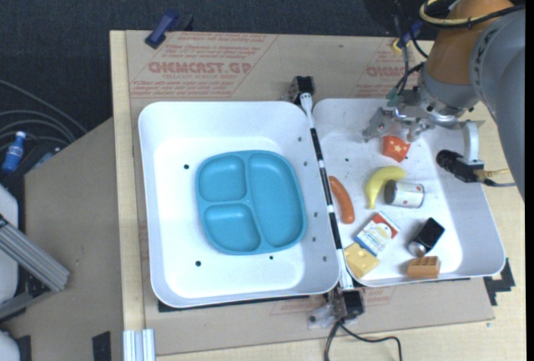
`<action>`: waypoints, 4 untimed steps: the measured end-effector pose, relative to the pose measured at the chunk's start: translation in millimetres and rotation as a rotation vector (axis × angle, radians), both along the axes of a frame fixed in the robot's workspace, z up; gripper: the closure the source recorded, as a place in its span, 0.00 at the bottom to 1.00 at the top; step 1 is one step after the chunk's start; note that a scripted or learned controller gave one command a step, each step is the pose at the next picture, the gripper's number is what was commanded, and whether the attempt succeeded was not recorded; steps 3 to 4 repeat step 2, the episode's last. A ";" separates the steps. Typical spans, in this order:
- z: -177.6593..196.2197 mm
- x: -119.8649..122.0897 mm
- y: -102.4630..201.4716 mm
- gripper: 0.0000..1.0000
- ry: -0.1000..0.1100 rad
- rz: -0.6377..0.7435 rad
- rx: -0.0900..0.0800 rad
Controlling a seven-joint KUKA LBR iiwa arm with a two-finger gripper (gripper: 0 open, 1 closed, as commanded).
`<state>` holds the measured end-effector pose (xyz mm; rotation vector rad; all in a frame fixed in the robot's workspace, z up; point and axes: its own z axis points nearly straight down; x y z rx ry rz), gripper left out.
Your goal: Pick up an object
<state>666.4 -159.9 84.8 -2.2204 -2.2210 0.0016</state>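
Observation:
My gripper [394,127] hangs over the back of the right bin [476,226], open, its fingers spread wide. Directly in front of it lies a small red-orange piece [395,148]; I cannot tell whether the fingertips touch it, and it is not clamped. Nearer the front lie a yellow banana [381,183], a silver can on its side [408,196] and a red sausage [340,198] by the bin's left wall.
At the right bin's front are a red-and-white carton [375,234], a yellow cheese wedge [360,261], a black block [429,234] and a brown block [423,268]. The left bin [167,151] holds a blue divided plate [250,201].

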 end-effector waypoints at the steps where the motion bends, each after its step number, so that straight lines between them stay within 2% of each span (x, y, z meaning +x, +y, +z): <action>1: 10.8 0.9 0.3 1.00 -0.003 0.001 -0.001; 2: 106.3 1.3 23.3 1.00 -0.006 0.001 -0.001; 4: 106.3 1.3 23.3 1.00 -0.006 0.001 -0.001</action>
